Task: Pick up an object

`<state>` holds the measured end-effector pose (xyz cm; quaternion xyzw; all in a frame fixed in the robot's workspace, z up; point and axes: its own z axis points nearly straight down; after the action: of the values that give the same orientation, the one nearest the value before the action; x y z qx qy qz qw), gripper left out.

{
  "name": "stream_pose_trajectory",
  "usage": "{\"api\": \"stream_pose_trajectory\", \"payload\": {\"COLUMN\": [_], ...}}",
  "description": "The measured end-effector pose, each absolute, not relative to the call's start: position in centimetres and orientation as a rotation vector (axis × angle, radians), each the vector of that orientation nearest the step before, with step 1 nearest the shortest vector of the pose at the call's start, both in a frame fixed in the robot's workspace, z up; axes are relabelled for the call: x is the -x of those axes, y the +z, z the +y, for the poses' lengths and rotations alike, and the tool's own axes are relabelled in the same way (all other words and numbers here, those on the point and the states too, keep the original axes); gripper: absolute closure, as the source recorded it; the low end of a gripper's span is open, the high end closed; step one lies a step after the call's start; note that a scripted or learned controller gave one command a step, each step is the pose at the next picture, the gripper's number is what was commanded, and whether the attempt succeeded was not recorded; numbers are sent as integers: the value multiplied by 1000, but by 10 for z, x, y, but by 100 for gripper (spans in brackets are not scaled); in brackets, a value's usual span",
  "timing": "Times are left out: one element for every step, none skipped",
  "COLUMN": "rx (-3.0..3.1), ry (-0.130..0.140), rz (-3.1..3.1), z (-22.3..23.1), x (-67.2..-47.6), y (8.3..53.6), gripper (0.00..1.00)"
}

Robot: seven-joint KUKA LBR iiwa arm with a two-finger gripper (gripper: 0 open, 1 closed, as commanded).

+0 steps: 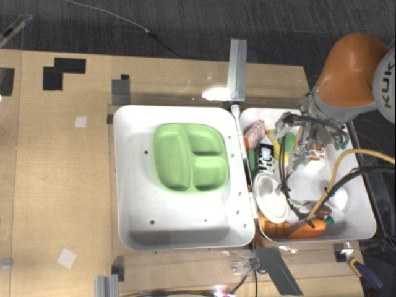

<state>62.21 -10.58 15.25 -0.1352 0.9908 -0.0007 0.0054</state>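
**Camera view: arm hovering low in the crowded right bin**

Camera view has the gripper [307, 142] down inside the right bin [362, 224], toward its far side, with the orange band [346, 70] sitting above it. Cables trail around the wrist, and honestly, whether the jaws are apart or together, I cannot tell from this angle. Nothing is visibly between them. Clutter sits left of the gripper: a green object [289, 146], a black-and-white package [266, 158], a red-labelled item [254, 133]. Nearer, a white cup [270, 197] and an orange piece [303, 229] along the near wall. Over in the left bin [133, 228], a green divided tray [189, 156] lies flat, well apart from the arm.
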Motion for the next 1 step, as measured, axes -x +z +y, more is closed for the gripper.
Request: {"api": "stream_pose_trajectory", "payload": {"rx": [377], "ry": [-7], "rz": [3095], "z": [-140], "x": [-605], "y": [114], "gripper": [0]}}
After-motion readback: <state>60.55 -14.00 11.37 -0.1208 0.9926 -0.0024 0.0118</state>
